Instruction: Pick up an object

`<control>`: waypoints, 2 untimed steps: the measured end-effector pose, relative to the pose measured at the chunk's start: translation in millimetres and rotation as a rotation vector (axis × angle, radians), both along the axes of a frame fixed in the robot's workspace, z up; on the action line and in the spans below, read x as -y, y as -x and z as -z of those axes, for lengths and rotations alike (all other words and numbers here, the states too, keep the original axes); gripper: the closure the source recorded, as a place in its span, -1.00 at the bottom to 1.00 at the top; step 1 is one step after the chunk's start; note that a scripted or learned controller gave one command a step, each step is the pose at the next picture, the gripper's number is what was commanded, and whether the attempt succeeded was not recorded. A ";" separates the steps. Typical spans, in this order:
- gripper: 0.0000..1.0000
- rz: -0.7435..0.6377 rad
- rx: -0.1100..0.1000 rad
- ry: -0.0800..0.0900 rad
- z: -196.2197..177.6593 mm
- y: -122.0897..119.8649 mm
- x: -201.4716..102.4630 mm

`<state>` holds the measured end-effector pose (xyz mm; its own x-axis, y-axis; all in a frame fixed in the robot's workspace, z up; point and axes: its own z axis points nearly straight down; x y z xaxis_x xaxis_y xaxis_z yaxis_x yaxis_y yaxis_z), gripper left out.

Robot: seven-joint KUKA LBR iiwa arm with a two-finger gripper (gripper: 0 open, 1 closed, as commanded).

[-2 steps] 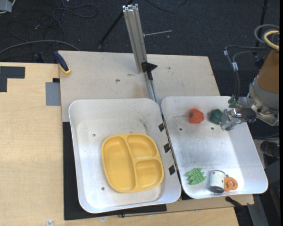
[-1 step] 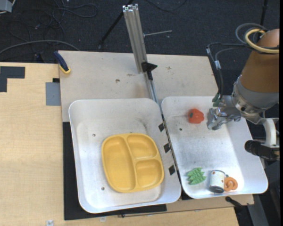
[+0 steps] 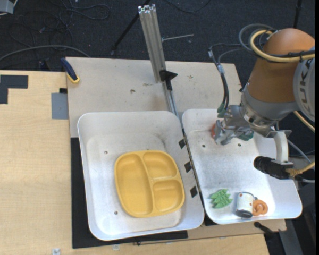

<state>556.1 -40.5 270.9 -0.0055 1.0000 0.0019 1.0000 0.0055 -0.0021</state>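
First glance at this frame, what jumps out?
The yellow divided tray lying flat in the left bin grabs the eye first. Next is the arm's orange band at upper right, with the gripper hovering over the far part of the right bin. Along that bin's near edge sit a small green object, a grey cylindrical object and an orange piece.

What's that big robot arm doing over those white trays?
The grey arm with the orange band is trying to pick something up. Its end effector hangs over the upper part of the right shallow white bin. A small green leafy toy, a little silver can and a small orange ring-shaped piece lie near that bin's front edge. A yellow divided plastic plate sits in the left white bin.
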 end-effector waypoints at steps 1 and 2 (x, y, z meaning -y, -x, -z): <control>1.00 0.000 0.000 0.000 -0.1 -6.2 -53.3; 1.00 0.001 -0.003 0.001 17.8 -14.1 -111.1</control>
